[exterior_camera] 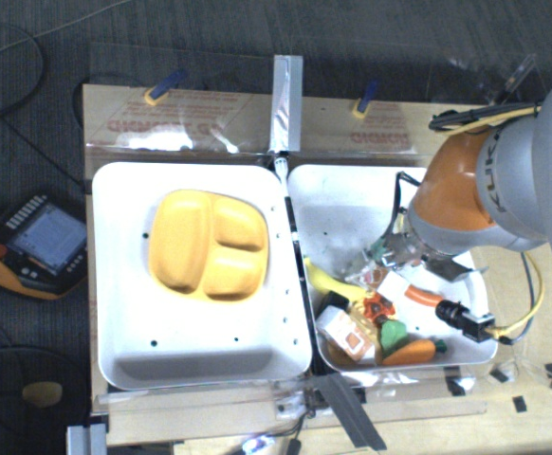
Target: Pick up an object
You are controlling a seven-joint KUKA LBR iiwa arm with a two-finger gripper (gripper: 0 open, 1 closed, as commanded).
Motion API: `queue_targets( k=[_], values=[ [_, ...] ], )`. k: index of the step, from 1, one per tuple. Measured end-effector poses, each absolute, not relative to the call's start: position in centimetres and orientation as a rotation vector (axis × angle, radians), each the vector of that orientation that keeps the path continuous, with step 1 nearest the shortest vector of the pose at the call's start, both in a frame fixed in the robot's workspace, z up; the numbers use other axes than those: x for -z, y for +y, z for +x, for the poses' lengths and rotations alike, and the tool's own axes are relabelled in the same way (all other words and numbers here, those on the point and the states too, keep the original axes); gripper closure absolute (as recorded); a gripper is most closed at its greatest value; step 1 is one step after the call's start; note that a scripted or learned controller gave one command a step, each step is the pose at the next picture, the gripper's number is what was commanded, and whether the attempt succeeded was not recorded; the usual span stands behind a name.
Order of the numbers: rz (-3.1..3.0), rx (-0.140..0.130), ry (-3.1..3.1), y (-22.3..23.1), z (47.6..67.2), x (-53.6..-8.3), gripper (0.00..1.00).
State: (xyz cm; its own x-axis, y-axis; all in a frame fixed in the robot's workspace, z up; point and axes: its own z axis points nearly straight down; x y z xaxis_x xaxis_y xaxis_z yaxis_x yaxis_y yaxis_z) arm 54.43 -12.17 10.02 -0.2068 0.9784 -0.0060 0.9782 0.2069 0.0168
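Down in the right bin (328, 192) sits the clutter to pick from: a small heap pressed into the near half. Nearest the arm, a crinkled clear packet (369, 275) with red print. Beside it a thin orange-red stick (424, 297), long axis running left-high to right-low. Lower, an orange carrot-like toy (411, 353) lying nearly level, a green piece (393, 332) touching it, a boxy packet (344, 335) at the bin's near-left corner, and a yellow banana shape (325, 281) against the divider.

The pincer (387, 250) hangs at the end of the grey arm (518, 183), just above and right of the clear packet, touching or nearly touching the heap's top edge. The heap lies down-left of it; judging from this, any coming descent turns on that short offset toward the packet. Only one arm here, so nearness is no question.

Pincer state: cannot tell. The orange wrist band (451, 192) and the arm's bulk cover most of it, and what shows is a dark, blurred tangle. Nothing visibly between its tips.

Hard to make out: where packet ends and pincer begins; what the red-orange bit (378, 306) mid-heap is. A black cable fitting (456, 316) crosses the bin's right rim.

The left bin (115, 349) holds a yellow divided tray (208, 245), well apart. Tabletop (134, 112) beyond carries taped plastic sheeting.
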Motion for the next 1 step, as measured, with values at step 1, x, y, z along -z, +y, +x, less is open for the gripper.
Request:
queue_targets(
  k=[1],
  values=[
    [2.031,0.004,2.397,-4.23,59.19,-18.3,1.0]
  ],
)
